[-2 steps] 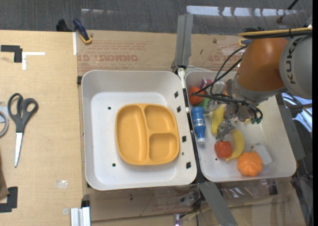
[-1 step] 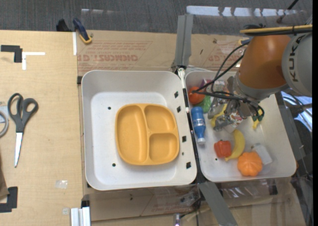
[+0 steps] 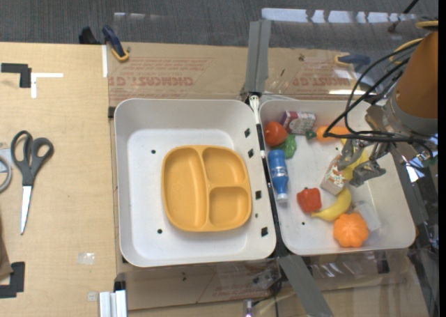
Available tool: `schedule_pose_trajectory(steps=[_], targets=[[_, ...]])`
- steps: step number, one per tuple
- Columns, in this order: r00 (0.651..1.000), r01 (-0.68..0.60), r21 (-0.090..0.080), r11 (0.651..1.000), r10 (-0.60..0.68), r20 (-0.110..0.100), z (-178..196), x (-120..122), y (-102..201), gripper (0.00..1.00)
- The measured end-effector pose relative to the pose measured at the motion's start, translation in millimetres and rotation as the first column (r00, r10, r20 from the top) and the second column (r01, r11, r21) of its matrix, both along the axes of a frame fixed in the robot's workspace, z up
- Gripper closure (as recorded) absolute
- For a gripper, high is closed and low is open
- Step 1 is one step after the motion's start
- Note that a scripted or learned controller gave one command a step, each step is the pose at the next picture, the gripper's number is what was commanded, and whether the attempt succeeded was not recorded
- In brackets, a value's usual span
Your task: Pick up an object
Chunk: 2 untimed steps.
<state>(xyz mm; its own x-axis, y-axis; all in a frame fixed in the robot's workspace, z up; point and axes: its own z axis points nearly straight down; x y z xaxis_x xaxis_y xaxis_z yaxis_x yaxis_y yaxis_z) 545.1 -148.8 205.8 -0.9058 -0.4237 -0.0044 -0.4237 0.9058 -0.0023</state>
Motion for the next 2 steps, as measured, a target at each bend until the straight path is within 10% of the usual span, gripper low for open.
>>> schedule_pose_trajectory(steps=[1,2], targets=[[0.994,0.106,0.000,0.994,-0.106,0.000,-99.1,-31.9,36.5,1.00],[0.991,-0.136,0.001,0.991,0.136,0.001,84.5,57.5,7.4,1.00]])
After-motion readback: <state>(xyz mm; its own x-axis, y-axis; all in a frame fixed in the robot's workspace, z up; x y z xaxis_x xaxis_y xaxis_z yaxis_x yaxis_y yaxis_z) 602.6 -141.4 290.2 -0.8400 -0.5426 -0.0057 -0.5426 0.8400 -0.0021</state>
